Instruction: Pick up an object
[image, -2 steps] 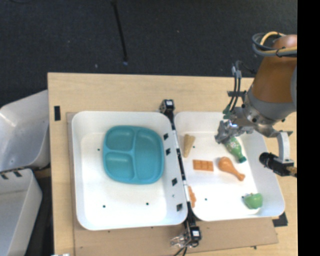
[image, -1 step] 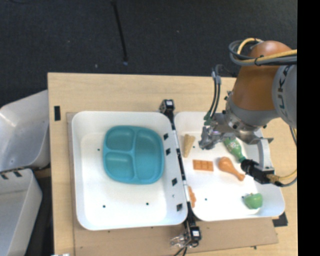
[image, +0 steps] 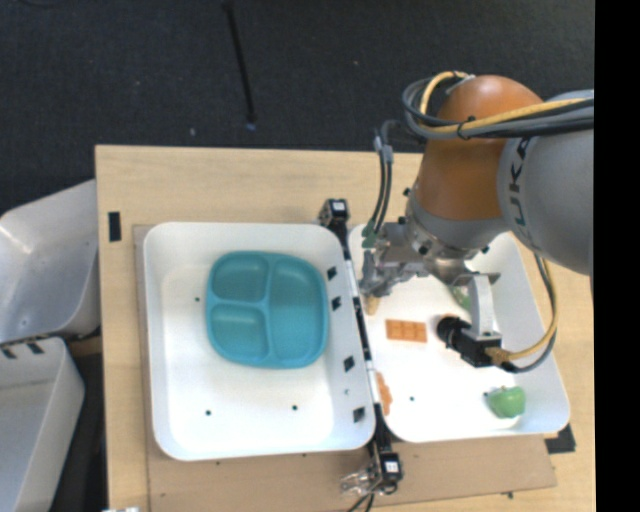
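Observation:
My gripper (image: 373, 283) hangs low over the left edge of the right bin (image: 430, 415), close to the divider between the two bins. An orange waffle-like rectangle (image: 406, 331) lies flat on the bin floor just right of and below the gripper, apart from it. In the bin's near right corner sits a green rounded object (image: 506, 401). A small orange piece (image: 384, 393) lies by the bin's left wall. Another greenish item (image: 462, 294) peeks out from under the arm, mostly hidden.
A teal divided plate (image: 267, 308) lies in the left bin (image: 180, 400). A black fitting with a yellow cable (image: 466, 340) hangs from the arm over the right bin. The grey arm and its orange band (image: 470, 150) cover the bin's far part.

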